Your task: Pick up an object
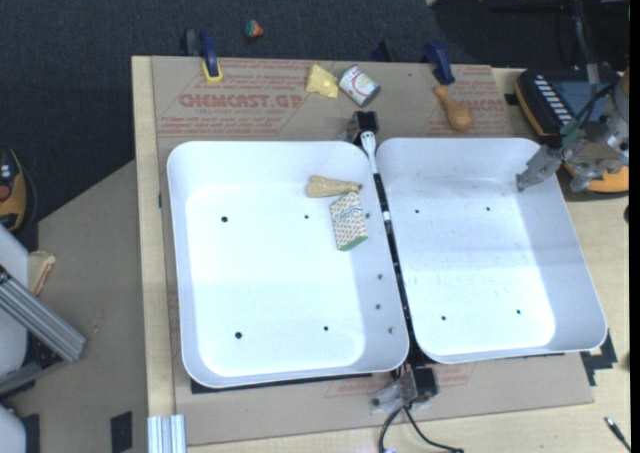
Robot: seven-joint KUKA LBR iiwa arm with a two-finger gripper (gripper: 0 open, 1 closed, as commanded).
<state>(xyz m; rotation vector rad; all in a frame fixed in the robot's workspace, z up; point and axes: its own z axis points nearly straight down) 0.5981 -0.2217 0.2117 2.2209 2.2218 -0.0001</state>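
In the left bin (200, 241), near its upper right corner, lie a tan cone-shaped piece (332, 186) and, just below it, a green-and-white patterned packet (348, 220). The two touch or nearly touch. My gripper (538, 169) hangs over the upper right corner of the right bin (480, 321), far to the right of both objects. It is small and partly lost among the grey arm parts at the view's right edge. Nothing shows in its grasp.
On the bench behind the bins lie a yellow piece (322, 81), a small white can (359, 85), a wooden item (455, 110) and a black-handled tool (366, 129). Blue clamps (209, 53) hold the board. Equipment crowds the right edge.
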